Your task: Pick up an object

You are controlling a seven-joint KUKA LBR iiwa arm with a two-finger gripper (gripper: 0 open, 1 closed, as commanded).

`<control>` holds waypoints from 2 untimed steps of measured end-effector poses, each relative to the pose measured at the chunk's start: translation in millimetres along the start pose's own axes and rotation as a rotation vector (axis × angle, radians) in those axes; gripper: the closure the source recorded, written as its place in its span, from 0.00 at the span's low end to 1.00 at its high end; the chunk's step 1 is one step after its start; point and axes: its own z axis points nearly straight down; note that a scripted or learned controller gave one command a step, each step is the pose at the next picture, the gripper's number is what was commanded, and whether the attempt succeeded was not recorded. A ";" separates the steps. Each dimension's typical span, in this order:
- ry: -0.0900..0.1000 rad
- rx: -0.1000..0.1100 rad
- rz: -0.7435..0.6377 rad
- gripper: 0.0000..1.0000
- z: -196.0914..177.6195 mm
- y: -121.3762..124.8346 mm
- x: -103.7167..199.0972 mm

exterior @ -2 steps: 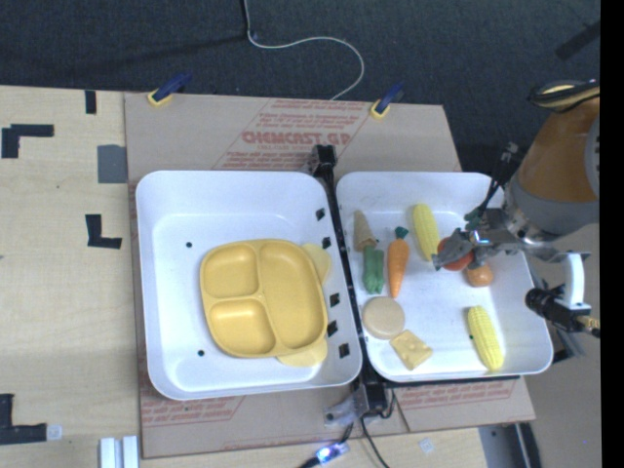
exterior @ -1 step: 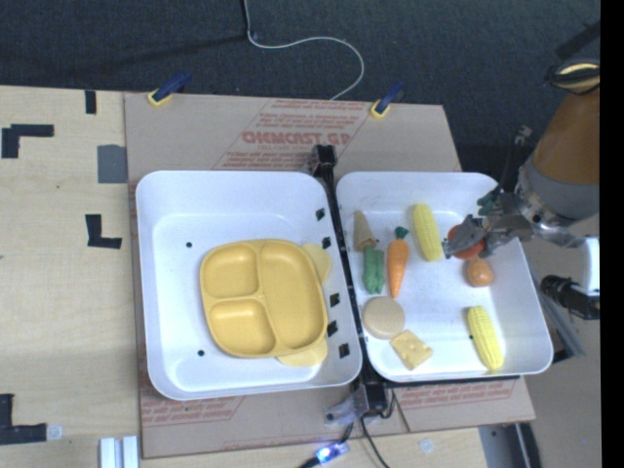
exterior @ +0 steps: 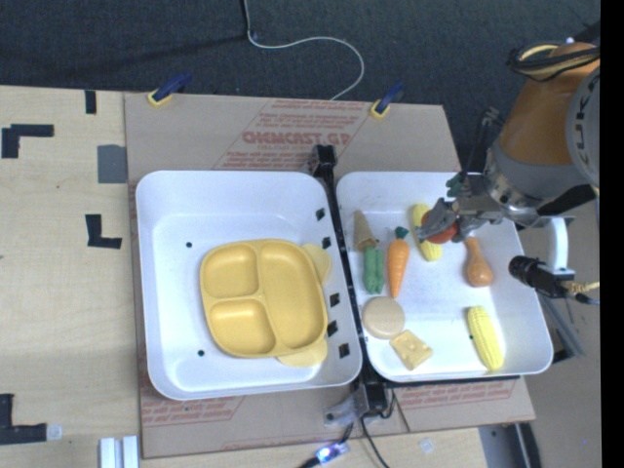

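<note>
Reaching in from the right of the frame, the arm [exterior: 546, 115] had its gripper [exterior: 444, 224] low over the upper part of the right bin [exterior: 517, 359], so the step in hand looked like the approach or the grasp itself. A small red-orange piece [exterior: 442, 232] sat right at the fingertips, beside a small yellow piece [exterior: 427, 246], but whether the gripper was pinching it or merely hovering over it could not be told, nor how wide it stood. The next move probably called for a firm close on 1 item and a straight lift clear of its neighbours.

The right bin held smooth plastic toy food: an orange carrot [exterior: 397, 264] with a green top, a green pod [exterior: 373, 269], a tan cone [exterior: 364, 230], a pale round bun [exterior: 383, 316], a yellow cheese wedge [exterior: 411, 349], a ribbed corn cob [exterior: 485, 336] and a brown drumstick [exterior: 477, 264]. Most were small and rounded, likely slippery for 2 fingers.

In the left bin [exterior: 166, 213], at the centre left of the frame, lay a glossy yellow divided plate [exterior: 261, 295] with 3 compartments. Both bins rested on flat brown cardboard [exterior: 195, 135].
</note>
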 end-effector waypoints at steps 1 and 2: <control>0.000 0.001 -0.001 1.00 8.9 21.9 43.8; 0.001 -0.003 -0.001 1.00 -6.6 59.7 84.6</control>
